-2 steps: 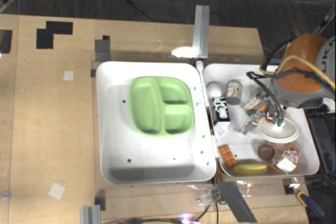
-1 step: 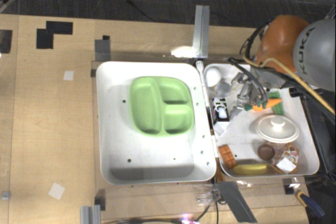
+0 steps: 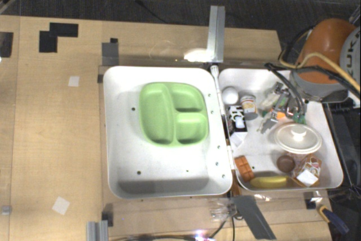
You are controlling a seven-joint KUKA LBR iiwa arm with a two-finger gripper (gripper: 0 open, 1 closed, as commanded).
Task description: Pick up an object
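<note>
**Green tray in 1 bin, clutter in the other**

Green is the colour of the 1 divided tray (image 3: 172, 113), with 3 compartments, lying flat near the middle of the left bin (image 3: 121, 166). That is the 1 thing in that bin. The 2 white bins sit side by side on the wooden table (image 3: 51, 138), their inner rims touching.

In the right bin (image 3: 334, 169) the count runs so: 1 white ball (image 3: 229, 95) near the far left corner, 1 small jar (image 3: 248, 104) just beside it, 1 black-and-white pack (image 3: 237, 119) against the left wall, 1 white lidded bowl (image 3: 298, 138) right of centre, 1 brown round thing (image 3: 286, 163) just in front of the bowl, 1 orange-brown block (image 3: 243, 167) at the near left, 1 yellow banana (image 3: 268, 181) along the near wall, and 1 crinkled wrapper (image 3: 308, 172) in the near right corner.

At the far right, the grey arm with its orange band (image 3: 329, 36) reaches over the right bin's far side. The gripper (image 3: 282, 104) hangs amid a tangle of small green, orange and white pieces; whether it is released or clenched cannot be told. The lidded bowl lies just in front of the gripper, the jar and ball to its left, and the banana and block well apart from it at the near wall.
</note>
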